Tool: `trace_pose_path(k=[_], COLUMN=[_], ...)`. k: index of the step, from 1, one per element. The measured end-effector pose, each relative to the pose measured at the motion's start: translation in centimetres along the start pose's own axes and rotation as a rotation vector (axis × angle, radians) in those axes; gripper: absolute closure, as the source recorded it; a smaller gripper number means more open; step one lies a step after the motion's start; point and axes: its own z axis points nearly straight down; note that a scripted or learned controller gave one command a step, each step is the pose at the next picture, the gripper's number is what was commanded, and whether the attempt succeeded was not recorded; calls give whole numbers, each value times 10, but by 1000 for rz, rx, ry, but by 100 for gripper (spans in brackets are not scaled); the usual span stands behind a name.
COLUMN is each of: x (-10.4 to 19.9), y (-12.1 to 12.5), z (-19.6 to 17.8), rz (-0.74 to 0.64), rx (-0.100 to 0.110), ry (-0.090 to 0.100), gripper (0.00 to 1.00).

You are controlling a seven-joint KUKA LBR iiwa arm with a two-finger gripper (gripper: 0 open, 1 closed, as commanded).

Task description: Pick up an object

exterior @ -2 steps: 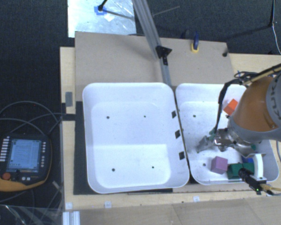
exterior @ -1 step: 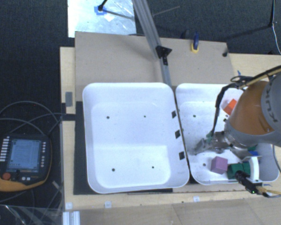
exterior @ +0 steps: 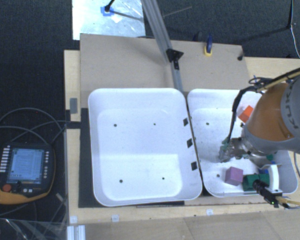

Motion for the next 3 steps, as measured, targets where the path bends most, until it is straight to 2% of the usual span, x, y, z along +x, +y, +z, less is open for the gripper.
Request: trace_pose_path(k=[2, 3], x=[-5, -5], y=[3, 5], z=[-128, -176], rz=[-2, -1], rx=[-7, -5], ry=[-3, -2], gripper=[100, 100])
